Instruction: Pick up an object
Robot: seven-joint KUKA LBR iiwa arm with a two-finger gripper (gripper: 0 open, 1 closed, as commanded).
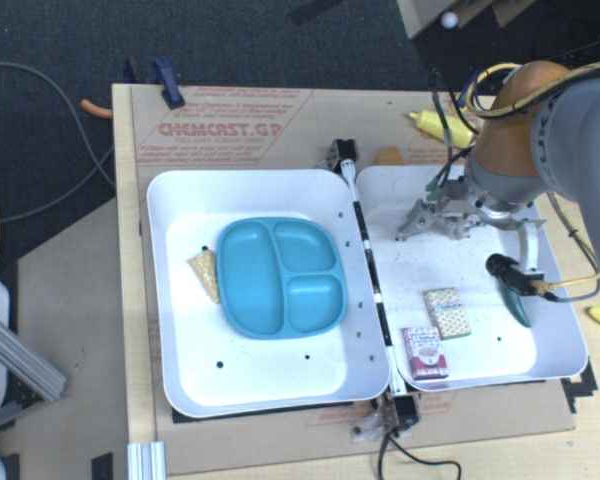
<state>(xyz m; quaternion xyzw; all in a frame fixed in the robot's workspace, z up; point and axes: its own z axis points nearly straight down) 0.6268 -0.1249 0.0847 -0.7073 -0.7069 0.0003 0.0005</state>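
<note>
the plate (280, 274), a blue divided dish, is the largest thing that could be picked. it fills the middle of the left bin (175, 203), well apart from the gripper (435, 218). it looks stiff, light and smooth, probably slippery; its raised rim is the only place two fingers could bite, and that seems awkward.

a tan sponge (206, 273) touches the plate's left edge. it would likely be soft and light, squashing under a pinch across its narrow sides.

right of the plate, in the right bin (560, 353), lie smaller things. a dark green tool (510, 283) lies farthest from the plate; it looks stiff and slim, best taken across its middle. a speckled packet (447, 312) lies nearer the plate, flat and light, hard to get under. a pink box (425, 353) just below it, toward the front wall, seems stiff and light, with graspable sides.

the gripper hangs over the far part of the right bin, up and right of the plate; all three small things lie near but in front of it. whether its jaws are spread or closed i cannot tell.
</note>
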